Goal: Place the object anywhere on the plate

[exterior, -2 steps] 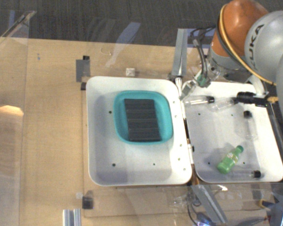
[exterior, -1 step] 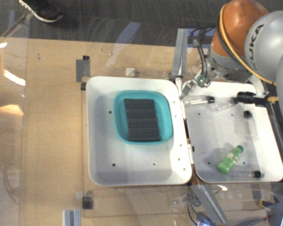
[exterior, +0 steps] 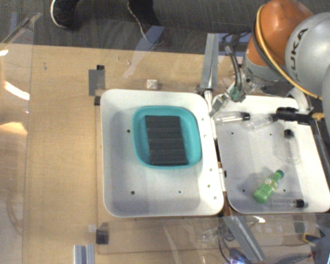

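Arm (exterior: 311,34) looms closest, top right; gripper (exterior: 235,94) at right bin's (exterior: 313,202) top-left corner, finger state can't tell. Green bottle (exterior: 268,186) lies well apart, down-right of gripper, long axis diagonal, cap up-right. Plate (exterior: 193,142) sits in left bin (exterior: 115,164).

Counter (exterior: 49,164): two bins side by side. Left bin (exterior: 115,197): plate (exterior: 193,142), centre. Right bin (exterior: 319,202): bottle (exterior: 268,186) near front edge; end effector (exterior: 235,95) over back-left corner.
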Robot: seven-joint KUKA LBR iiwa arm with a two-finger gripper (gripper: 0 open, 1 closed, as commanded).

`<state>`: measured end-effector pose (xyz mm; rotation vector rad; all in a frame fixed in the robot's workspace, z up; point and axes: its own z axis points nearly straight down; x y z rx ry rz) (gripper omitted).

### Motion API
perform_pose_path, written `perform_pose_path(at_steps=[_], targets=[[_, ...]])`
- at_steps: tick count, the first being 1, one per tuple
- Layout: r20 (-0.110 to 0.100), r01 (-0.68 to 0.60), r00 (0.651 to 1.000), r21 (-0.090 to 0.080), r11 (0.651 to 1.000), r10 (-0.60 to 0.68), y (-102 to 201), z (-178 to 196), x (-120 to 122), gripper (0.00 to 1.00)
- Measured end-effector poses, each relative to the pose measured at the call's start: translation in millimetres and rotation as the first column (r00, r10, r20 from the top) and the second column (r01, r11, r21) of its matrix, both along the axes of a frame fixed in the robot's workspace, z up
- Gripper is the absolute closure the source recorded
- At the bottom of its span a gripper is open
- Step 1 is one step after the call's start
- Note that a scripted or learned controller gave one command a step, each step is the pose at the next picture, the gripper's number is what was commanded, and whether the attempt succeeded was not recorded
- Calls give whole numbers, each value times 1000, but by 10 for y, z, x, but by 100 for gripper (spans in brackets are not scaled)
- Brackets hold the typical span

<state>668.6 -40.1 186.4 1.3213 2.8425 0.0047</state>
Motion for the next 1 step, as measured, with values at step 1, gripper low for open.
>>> perform_pose_path(at_steps=[1], targets=[[0, -11, 1000, 1, 1000, 11, 353, 3, -550, 0]])
